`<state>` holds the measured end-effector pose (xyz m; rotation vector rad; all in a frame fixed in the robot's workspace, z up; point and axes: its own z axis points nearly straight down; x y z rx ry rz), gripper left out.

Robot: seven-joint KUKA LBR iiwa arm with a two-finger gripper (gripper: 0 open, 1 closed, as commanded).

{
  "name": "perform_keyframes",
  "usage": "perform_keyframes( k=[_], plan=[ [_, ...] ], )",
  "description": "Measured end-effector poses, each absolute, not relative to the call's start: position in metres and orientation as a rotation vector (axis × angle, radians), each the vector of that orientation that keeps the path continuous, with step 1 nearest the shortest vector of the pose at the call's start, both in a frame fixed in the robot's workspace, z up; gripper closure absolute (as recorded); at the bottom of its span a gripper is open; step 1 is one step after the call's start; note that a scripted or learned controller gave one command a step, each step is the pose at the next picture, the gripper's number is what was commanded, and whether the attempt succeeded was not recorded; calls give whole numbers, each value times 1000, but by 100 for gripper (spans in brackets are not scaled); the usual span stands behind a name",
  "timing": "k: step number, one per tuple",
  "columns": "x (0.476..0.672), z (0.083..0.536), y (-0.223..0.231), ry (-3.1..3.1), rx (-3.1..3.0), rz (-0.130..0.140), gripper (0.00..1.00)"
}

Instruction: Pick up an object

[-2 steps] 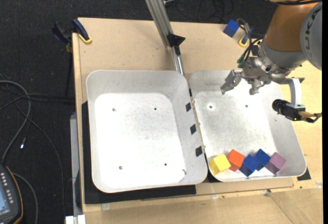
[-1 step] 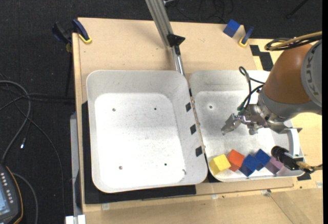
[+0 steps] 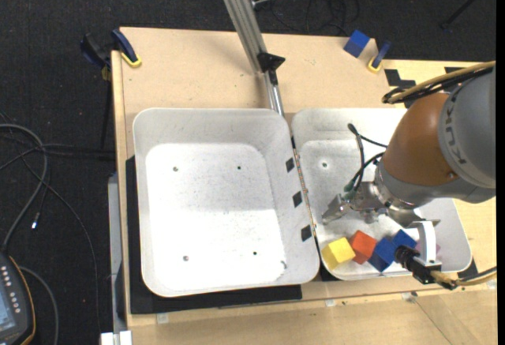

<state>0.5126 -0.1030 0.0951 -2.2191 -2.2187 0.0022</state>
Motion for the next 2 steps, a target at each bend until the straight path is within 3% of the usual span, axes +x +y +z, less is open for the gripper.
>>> perform_keyframes(
  k=[1,2],
  plan=[
    [602,201,-81,-2237,-2221,-13,0],
    [599,200,-101,-2221,-2226,0,0]
  ],
)
